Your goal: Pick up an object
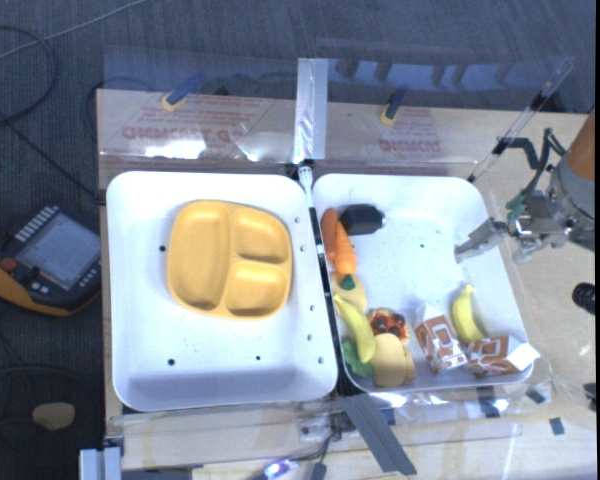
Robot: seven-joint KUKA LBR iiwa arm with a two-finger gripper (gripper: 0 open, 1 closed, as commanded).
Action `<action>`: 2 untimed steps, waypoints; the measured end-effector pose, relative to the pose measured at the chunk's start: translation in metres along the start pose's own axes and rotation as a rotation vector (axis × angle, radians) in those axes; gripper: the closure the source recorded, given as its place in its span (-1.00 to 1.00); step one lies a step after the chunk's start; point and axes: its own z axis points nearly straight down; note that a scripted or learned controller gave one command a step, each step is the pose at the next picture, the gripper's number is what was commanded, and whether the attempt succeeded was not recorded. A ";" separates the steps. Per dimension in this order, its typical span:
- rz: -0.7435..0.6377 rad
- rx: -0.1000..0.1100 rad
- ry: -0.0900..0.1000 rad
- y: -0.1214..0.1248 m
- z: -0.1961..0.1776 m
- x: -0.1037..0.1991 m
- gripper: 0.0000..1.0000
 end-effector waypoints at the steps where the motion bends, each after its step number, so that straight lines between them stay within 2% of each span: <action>1: -0.001 -0.021 -0.002 -0.028 0.135 -0.023 -1.00; 2: -0.003 -0.028 -0.002 -0.025 0.126 -0.022 1.00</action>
